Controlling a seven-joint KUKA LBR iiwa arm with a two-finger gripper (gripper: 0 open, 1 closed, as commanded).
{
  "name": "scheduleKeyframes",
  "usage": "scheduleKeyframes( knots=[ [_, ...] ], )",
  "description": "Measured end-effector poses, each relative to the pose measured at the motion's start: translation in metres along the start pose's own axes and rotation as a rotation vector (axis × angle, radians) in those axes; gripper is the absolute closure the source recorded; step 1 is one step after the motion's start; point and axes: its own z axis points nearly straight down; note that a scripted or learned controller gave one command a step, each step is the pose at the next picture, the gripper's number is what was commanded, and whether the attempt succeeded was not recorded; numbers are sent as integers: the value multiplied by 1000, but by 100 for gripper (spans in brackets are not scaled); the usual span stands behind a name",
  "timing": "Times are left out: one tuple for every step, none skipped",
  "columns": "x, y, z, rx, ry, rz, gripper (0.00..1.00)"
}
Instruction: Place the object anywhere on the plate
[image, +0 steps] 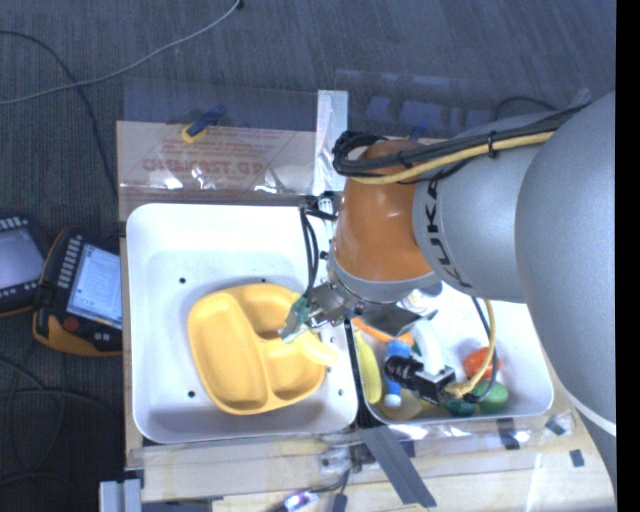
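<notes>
Camera view shows part of the maker's name in black on the grey arm (437, 225), right of the plate (235, 360); only "KU" reads clearly. Beyond the plate, a cardboard sheet (215, 160) carries faded red print too blurred to read. The plate is yellow, glossy and divided into compartments, and it lies in the left bin (150, 300). The gripper (300, 322) hangs over the plate's right rim. A small green thing (296, 320) shows at its tip, above that rim, its shape too small to make out. Whether the claw is open or closed, or grips it, cannot be told. Right of the plate, the right bin (535, 390) holds mixed coloured items.
</notes>
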Motion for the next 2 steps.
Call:
scheduleKeyframes(
  knots=[
    [46, 29, -11, -2, -1, -146, 100],
    [102, 25, 30, 2, 1, -28, 100]
  ],
)
